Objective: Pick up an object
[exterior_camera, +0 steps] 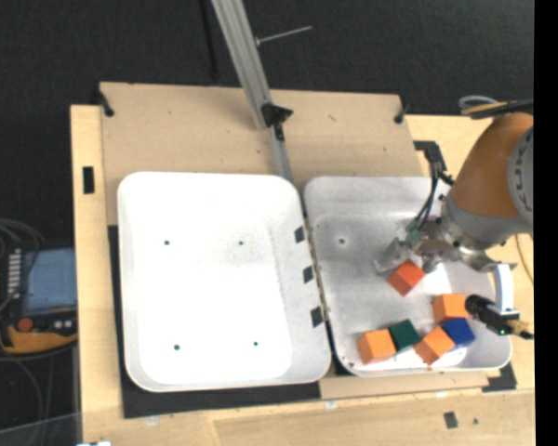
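My gripper (407, 266) hangs over the middle of the right bin (353, 212). A red-orange cube (408, 279) sits tilted between its fingers, and the gripper is shut on it. The grey arm with its orange band (488, 170) reaches in from the right edge. Near the bin's front wall lie more cubes: an orange one (377, 345), a dark green one (405, 333), another orange one (436, 345), a blue one (458, 331) and an orange one (449, 305) behind them.
The left bin (209, 277) lies beside the right one, with a row of black clips (309, 275) between them. A slanted metal rail (251, 72) runs from the top down to the bins' rear junction. Cables and a blue box (46, 282) sit off the bench's left side.
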